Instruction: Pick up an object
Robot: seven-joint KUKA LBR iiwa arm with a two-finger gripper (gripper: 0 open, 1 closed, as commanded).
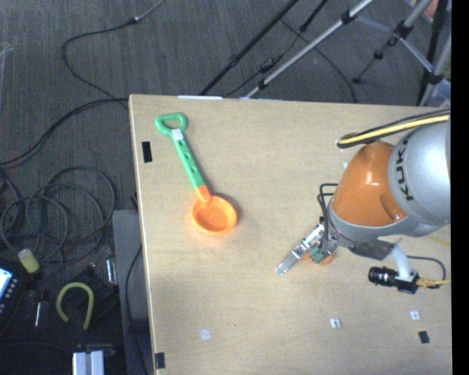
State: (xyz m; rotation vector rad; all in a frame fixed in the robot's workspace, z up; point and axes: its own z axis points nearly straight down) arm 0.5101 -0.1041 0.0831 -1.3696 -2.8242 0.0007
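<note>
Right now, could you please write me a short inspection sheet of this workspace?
Surface: tan bench top, a few small markers on it.
Job's things: strainer spoon, green handle, orange bowl, lying flat at upper left.
Clutter: nothing seen.
Grippers: gripper low over the bench, well right of the spoon, nothing seen in it.
Cables: yellow-black cable over the arm; black cables on the floor.
Surroundings: grey carpet, stand legs.

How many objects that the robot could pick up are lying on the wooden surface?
1: a strainer spoon with a green handle and an orange bowl, lying in the left part of the wooden surface, apart from the pincer. The arm may hide others on the right.
</note>
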